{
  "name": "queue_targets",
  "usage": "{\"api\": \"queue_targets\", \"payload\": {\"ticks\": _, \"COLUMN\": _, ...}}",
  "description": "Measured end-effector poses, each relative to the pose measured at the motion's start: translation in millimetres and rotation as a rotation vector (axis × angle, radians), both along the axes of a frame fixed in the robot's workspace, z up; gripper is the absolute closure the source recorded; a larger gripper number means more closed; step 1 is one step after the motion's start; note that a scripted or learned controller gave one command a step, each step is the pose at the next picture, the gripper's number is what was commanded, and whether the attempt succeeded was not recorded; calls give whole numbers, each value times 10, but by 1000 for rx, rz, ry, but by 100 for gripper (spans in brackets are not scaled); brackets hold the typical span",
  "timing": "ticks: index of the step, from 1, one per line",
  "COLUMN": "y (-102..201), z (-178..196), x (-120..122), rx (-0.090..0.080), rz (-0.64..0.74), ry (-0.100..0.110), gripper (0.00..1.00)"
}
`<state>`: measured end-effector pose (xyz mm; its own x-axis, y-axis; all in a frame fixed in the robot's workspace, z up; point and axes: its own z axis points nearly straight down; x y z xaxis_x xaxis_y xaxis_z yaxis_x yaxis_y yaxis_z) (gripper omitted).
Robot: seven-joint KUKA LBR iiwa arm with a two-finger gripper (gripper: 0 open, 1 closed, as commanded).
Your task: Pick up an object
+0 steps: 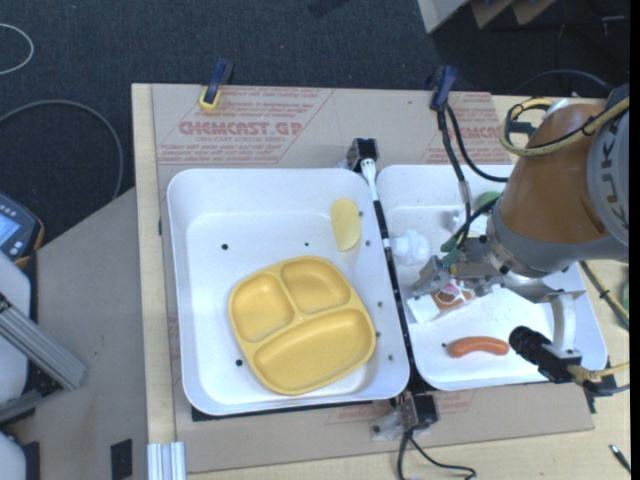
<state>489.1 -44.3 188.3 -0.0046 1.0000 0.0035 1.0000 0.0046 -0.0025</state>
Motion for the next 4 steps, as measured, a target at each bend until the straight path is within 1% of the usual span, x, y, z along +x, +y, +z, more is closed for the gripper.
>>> {"api": "queue_targets", "payload": {"ticks": 1, "y": -31, "z": 66, "x": 27, "rx": -2, "rz": -5, "ry": -2, "gripper": 100}}
{"api": "queue_targets", "payload": {"ticks": 3, "y": -29, "z": 266, "x": 41, "rx": -4, "rz": -4, "ry": -7, "gripper": 100}}
{"api": "queue_targets", "payload": {"ticks": 4, "y": 483, "z": 721, "x": -98, "rx": -3, "rz": 0, "ry": -6, "gripper": 100}}
